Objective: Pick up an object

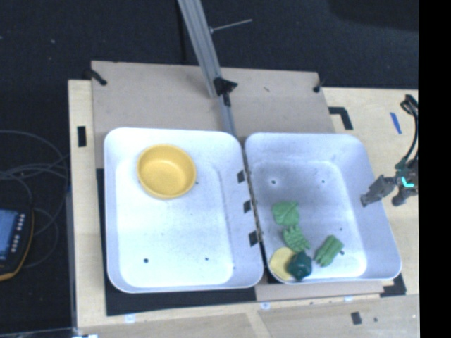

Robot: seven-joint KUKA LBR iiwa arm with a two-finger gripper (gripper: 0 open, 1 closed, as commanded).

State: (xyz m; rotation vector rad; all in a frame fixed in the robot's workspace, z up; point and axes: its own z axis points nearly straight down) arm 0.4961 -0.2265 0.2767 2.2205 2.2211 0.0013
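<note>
Nearby, left of the gripper (386, 191), whose state I cannot tell: green toys (290, 225), likely light and soft; pinch across a narrow middle.

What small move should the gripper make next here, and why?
Probably travel left over the right bin toward the green pieces. The gripper sits at that bin's right rim, holding nothing, while the graspable items cluster near its lower left corner; the yellow bowl lies farther off in the left bin.

A yellow bowl (167, 171) sits in one white bin (127, 210); green pieces (285, 213) and a dark teal lump (301, 266) in the other.
</note>
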